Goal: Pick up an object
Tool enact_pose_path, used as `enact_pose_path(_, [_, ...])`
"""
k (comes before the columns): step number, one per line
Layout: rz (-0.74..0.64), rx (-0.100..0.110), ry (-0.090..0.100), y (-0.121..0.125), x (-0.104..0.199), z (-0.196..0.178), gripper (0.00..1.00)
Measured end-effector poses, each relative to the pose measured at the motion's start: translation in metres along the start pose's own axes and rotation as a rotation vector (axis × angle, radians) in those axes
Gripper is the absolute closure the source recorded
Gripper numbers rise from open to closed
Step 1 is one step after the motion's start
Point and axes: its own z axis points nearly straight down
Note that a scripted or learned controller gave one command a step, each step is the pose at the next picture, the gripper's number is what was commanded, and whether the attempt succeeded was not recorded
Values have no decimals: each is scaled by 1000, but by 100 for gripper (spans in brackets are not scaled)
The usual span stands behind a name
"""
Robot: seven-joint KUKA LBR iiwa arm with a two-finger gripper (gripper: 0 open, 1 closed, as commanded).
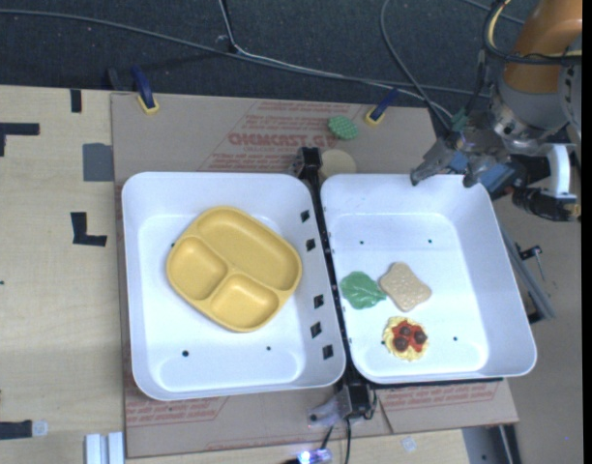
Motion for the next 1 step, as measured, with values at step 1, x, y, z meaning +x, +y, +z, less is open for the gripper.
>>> enact_pose_path(1, [-3,-13,-2,2,1,-9,0])
